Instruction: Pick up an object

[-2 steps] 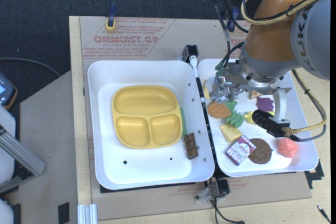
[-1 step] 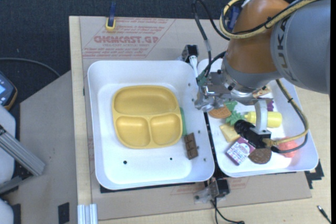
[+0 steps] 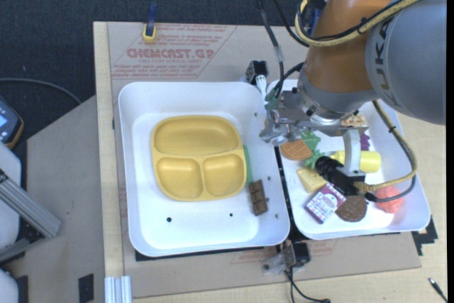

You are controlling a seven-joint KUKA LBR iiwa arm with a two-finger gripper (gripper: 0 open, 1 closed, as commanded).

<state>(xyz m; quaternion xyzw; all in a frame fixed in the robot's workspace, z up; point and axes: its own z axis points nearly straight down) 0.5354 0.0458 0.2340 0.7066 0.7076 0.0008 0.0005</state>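
Camera view: gripper (image 3: 278, 130) low over the right bin (image 3: 418, 204), finger state I cannot tell; crowded toys (image 3: 333, 181) could spoil the grab.

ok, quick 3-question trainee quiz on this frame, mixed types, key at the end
1. True or false: the yellow divided plate lies in the left bin.
2. Multiple choice: the brown chocolate bar lies A) on the plate, B) in the left bin beside the plate, C) in the right bin.
3. Fill in: the plate has ___ compartments.

Key: 1 true; 2 B; 3 three.
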